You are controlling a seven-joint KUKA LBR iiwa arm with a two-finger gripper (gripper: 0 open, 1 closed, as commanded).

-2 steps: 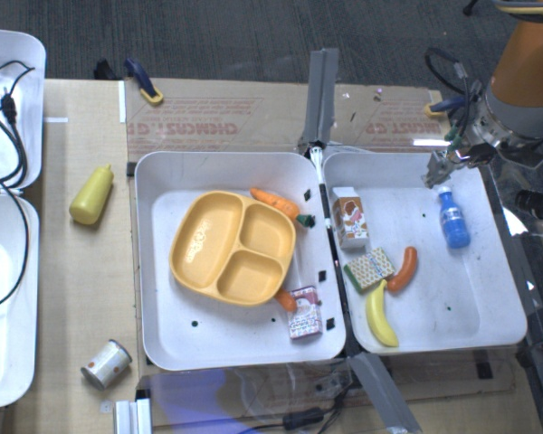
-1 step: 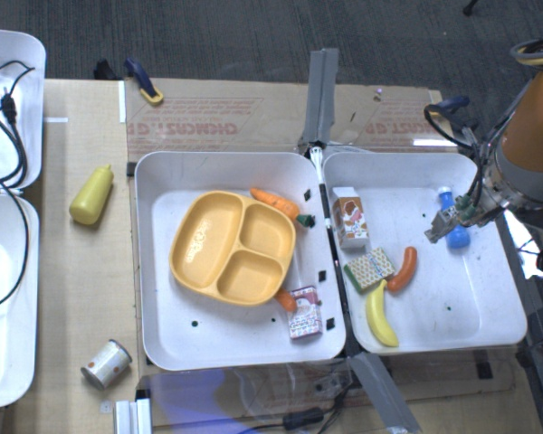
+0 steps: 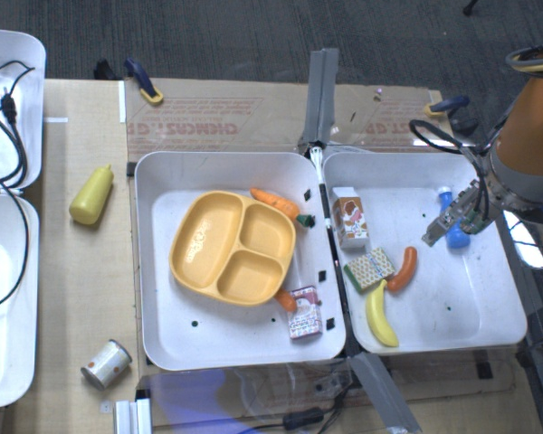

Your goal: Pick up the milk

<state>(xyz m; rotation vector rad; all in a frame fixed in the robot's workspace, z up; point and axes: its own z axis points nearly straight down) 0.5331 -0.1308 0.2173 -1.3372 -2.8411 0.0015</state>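
Two white bins [image 3: 154,242] — milk [image 3: 349,218] in the right one; pincer [image 3: 452,220] blurred beside it, grip unreadable.

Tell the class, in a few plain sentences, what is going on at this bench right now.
A grey and orange arm reaches in from the right over the right bin. Its gripper hangs near that bin's upper right, beside a small blue thing. The milk lies by the bin's left wall, apart from the gripper and not yet picked up. A banana, a sausage and a green box lie nearby. The left bin holds a yellow plate, a carrot and a carton.
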